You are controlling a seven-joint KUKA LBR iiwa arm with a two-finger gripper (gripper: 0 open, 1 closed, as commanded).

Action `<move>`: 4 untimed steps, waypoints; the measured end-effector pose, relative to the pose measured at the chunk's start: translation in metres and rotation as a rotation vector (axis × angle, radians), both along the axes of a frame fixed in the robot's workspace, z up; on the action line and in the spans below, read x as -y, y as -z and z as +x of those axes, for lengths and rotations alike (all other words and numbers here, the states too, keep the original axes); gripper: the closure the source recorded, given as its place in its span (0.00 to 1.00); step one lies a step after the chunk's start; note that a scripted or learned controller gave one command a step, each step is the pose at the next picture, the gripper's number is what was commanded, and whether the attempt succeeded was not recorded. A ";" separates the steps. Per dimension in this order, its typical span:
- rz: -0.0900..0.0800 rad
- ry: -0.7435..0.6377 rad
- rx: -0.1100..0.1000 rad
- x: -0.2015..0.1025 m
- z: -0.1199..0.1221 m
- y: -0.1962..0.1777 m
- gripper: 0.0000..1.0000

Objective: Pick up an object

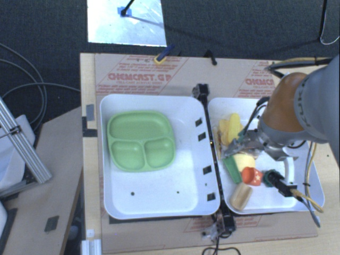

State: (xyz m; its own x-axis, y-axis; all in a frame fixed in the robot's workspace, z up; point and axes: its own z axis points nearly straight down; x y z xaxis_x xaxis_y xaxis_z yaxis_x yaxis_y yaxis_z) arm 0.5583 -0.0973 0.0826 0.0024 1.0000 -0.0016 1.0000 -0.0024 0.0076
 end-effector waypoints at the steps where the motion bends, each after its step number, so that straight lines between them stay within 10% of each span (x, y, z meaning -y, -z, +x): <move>1: -0.005 -0.004 0.010 -0.001 0.003 -0.017 1.00; 4: 0.000 -0.011 0.004 0.018 0.050 -0.018 1.00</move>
